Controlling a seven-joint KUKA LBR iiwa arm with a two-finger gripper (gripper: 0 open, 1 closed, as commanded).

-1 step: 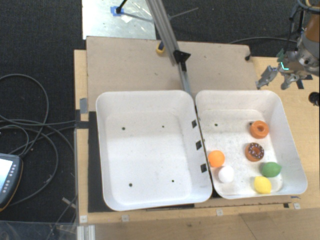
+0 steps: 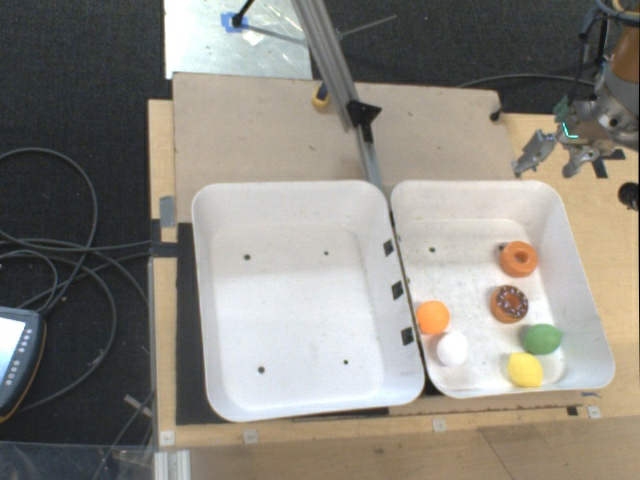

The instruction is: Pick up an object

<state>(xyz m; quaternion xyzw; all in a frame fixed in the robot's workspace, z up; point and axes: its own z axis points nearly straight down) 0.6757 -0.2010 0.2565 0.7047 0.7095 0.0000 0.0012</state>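
The right bin contains six small objects, all toward its near and right side. An orange ring lies nearest the far wall; a brown sprinkled doughnut lies just in front of it. A green rounded piece and a yellow one touch near the front right corner. An orange ball and a white ball touch beside the dividing wall. The surfaces look smooth and moulded. The left bin is a shallow white tray with rounded corners. The tool hangs above the bench beyond the right bin's far right corner, fingers spread apart, clamping nothing. A grey pole slants over the brown bench. Cables lie on dark carpet at left.
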